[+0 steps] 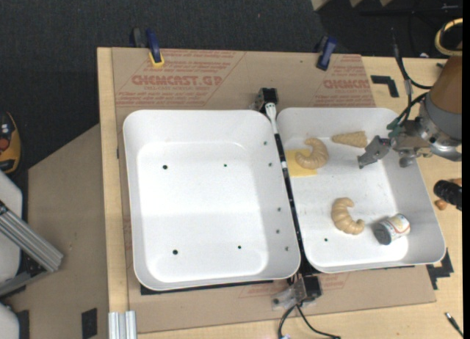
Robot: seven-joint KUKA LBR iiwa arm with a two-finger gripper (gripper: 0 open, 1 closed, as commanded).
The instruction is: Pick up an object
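Nearest us, at the right bin's [411, 253] five o'clock corner, we see a small grey-and-white cylinder [391, 229] on its side, with a croissant [346, 216] just beside it at nine o'clock. Farther back, another croissant [314, 152] rests on a yellow block [301, 164]; a tan pastry [350, 139] sits at twelve o'clock. The tool [382, 151] hovers at three o'clock, its spread unclear to us. The bench [220, 73] board reads "CHEMCAST". The left bin [147, 132] sits alongside.
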